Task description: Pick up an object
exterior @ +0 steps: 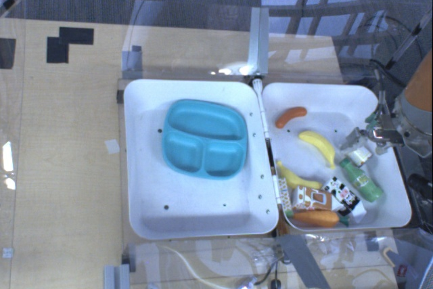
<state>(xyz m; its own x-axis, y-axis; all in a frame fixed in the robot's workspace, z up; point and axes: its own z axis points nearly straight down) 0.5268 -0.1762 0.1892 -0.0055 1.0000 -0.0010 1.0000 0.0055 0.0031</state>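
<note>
Hovering end effector (371,139), green bottle (361,180) beside

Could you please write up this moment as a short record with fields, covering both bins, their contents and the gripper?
left bin: shallow white bin holding a blue three-compartment plastic plate
right bin: shallow white bin holding the small items
far items: orange-red sausage, yellow banana
near items: second yellow banana, brown carton, black-and-white cow-patterned carton, orange carrot
right side: green bottle
gripper: two-finger gripper over the right bin, just above the green bottle's cap end
grasp: no item visibly between the fingers
</note>
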